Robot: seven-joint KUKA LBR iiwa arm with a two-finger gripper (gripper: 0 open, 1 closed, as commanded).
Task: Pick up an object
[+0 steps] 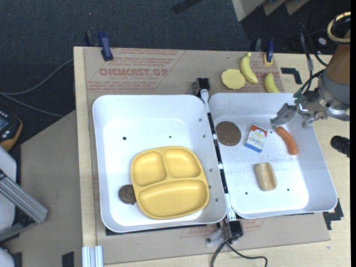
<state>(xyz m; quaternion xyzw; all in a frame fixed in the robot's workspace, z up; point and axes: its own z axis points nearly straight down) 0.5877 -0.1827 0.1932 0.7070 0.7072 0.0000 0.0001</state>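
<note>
I reach in from the right, and my gripper [290, 114] hangs over the upper right part of the right bin [311, 202]. My jaws stand apart, one finger [282, 115] slanting down to the left and the other toward the right, with nothing between them.

Just below my fingers lies a sausage [287, 139], orange-red, slanting down to the right, near the bin's right wall. I cannot tell whether a fingertip touches its upper end. Beside it to the left sits a small carton [256, 138], white, red and blue, tilted a little. Left of the carton is a brown disc [228, 133], close to the wall that the two bins share. Below the carton, well apart from it, lies a tan bread roll [266, 176], lengthwise up and down.

The left bin [111, 115] holds a yellow tray [168, 181] with three compartments. A small brown cookie [127, 194] sits at the tray's lower left edge, partly tucked under it.

Behind the right bin, on the board [139, 71], lie a yellow chip [233, 79] and two bananas [248, 69], one just beside the chip and the other [271, 83] farther right. Blue clamps [104, 45] grip the board's far edge.
</note>
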